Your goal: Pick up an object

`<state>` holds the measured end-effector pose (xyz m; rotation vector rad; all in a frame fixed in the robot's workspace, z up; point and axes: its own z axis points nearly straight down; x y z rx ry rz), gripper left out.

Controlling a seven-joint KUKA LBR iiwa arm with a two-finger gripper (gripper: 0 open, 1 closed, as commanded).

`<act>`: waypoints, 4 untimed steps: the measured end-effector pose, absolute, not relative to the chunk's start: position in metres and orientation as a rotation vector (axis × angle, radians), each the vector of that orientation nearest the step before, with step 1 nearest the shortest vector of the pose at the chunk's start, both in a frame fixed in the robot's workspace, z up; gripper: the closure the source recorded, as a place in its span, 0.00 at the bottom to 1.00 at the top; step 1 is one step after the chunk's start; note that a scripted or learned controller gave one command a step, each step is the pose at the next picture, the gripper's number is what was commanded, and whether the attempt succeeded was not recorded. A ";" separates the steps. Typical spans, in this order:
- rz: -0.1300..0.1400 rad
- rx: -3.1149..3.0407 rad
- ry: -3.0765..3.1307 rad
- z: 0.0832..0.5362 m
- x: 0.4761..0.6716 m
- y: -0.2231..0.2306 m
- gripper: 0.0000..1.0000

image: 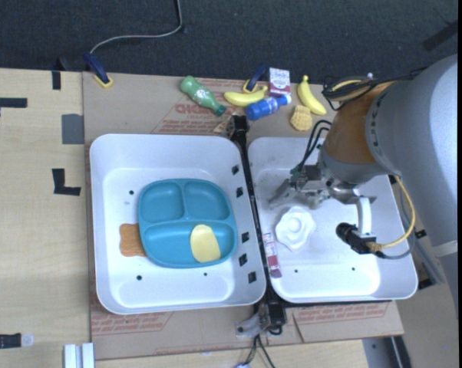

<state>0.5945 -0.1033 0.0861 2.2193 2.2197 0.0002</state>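
We are looking down at a slant on both bins. The arm [415, 129] is reaching in from the right over the right bin [400, 282], and its gripper [300, 192] is hanging low over the middle of that bin. We cannot tell whether the gripper is spread or pressed together, and we are seeing nothing held in it.

A white object [294, 228] is lying on the floor of the right bin, just in front of the gripper and, as far as we can make out, apart from it. A small packet [272, 261] is resting against that bin's left wall, near the white object.

In the left bin [108, 205] a blue plate [166, 205] is sitting near the middle, with a yellow piece [205, 244] lying in its front compartment. An orange piece [129, 240] is poking out from under the plate's left edge.

Behind the bins, on the bench [31, 228], we are seeing a loose row of things: a green bottle [200, 94], a banana [245, 96], a blue bottle [263, 108], a carton [279, 79] and a second banana [311, 96].
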 end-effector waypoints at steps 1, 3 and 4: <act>0.001 2.217 2.221 0.085 0.658 -0.099 0.00; 0.001 2.218 2.221 0.086 0.648 -0.094 0.00; 0.002 2.217 2.222 0.086 0.669 -0.111 0.00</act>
